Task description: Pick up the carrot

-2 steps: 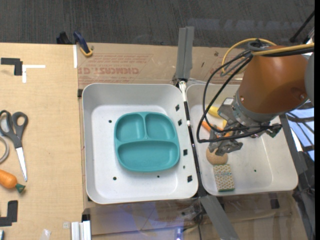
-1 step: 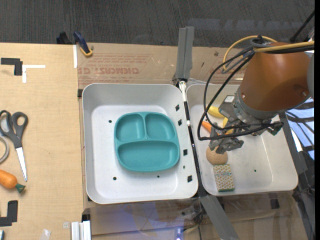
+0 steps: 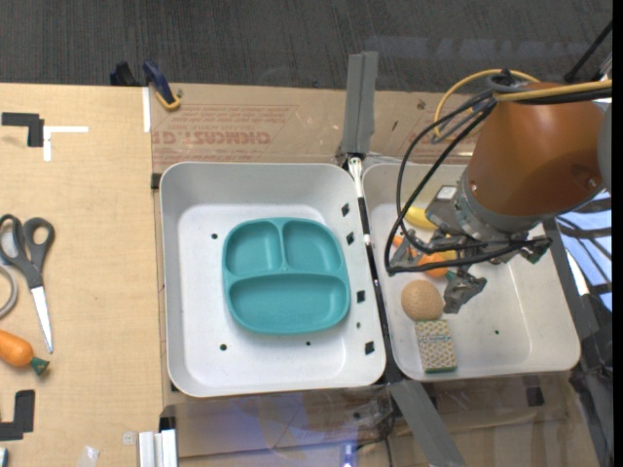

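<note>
- The 2 white bins point(image 3: 185, 290) look like smooth, slightly glossy plastic.
- The teal divided plate point(image 3: 286, 274) at frame centre is matt plastic.
- The bench point(image 3: 78, 222) at left shows pale wood grain.
- The scissors point(image 3: 29, 270) have metal blades and grey plastic handles.
- The arm's orange band point(image 3: 540, 154) at upper right is glossy.
- Behind the bins lies brown cardboard point(image 3: 253, 129).

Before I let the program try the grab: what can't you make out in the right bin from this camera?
- Carrot: an orange patch, mostly covered by the arm's wrist and cables, so its lie is unclear.
- Gripper: finger state unreadable under the arm's body.
- Yellow item: only a corner shows behind the arm; unidentifiable.
- Right bin: upper part hidden by the arm.
</note>
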`<state>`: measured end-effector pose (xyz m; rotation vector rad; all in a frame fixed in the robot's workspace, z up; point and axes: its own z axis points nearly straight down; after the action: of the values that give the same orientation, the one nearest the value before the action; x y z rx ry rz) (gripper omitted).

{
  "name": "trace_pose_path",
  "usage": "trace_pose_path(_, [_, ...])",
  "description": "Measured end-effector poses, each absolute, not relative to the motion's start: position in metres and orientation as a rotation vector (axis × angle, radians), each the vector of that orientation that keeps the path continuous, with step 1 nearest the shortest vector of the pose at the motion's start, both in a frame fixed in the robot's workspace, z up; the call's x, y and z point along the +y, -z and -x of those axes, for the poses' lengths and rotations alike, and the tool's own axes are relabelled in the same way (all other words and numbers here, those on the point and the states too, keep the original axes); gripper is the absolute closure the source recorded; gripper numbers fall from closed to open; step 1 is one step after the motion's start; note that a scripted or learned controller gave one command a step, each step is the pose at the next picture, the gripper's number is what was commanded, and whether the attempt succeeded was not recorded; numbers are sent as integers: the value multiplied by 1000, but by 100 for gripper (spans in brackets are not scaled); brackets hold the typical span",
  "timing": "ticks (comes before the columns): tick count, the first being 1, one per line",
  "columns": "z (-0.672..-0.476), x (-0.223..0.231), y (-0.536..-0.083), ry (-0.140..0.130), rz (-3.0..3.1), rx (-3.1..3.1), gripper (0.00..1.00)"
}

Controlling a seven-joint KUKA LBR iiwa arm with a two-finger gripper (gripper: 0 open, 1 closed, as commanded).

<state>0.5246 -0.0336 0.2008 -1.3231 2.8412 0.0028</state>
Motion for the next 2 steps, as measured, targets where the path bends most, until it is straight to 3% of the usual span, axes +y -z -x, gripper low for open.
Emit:
trace_pose_path(1, [-516, -111, -118, -3, 1190, 2907, 0])
trace_pose_path(2, [-559, -102, -93, 0, 1100, 2937, 0])
